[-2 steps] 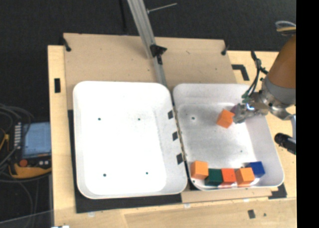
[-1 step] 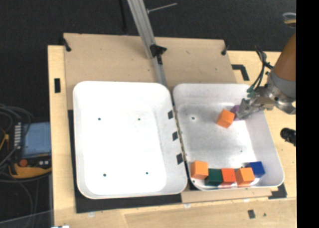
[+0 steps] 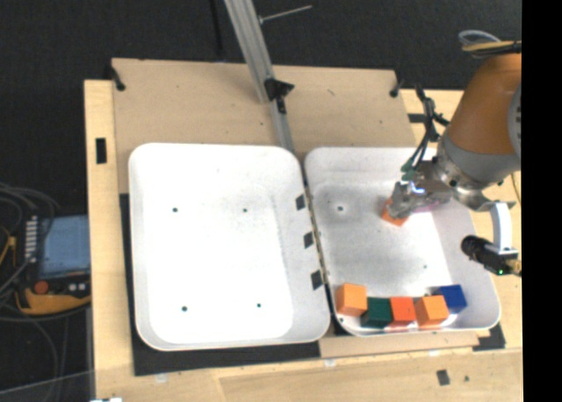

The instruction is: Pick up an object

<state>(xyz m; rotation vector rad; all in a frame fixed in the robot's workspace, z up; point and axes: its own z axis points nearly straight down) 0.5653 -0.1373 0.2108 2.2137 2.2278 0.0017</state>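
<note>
My gripper [image 3: 406, 204] hangs over the middle of the right bin [image 3: 369, 242], reaching in from the right. A small orange-red block [image 3: 391, 215] peeks out at the gripper's lower left tip, touching or just under it; most of the block is hidden by the gripper. Along the bin's front wall lies a row of blocks: an orange one [image 3: 352, 297], a green one [image 3: 378, 311], an orange-red one [image 3: 402, 309], another orange one [image 3: 432, 308] and a blue one [image 3: 452, 297].
The left bin [image 3: 211, 242] sits beside the right one, with a row of black clips [image 3: 309, 238] along the shared edge. A slanted metal pole [image 3: 250, 32] rises from the back of the bench. A black fitting [image 3: 483, 253] sticks out by the right bin's right rim.
</note>
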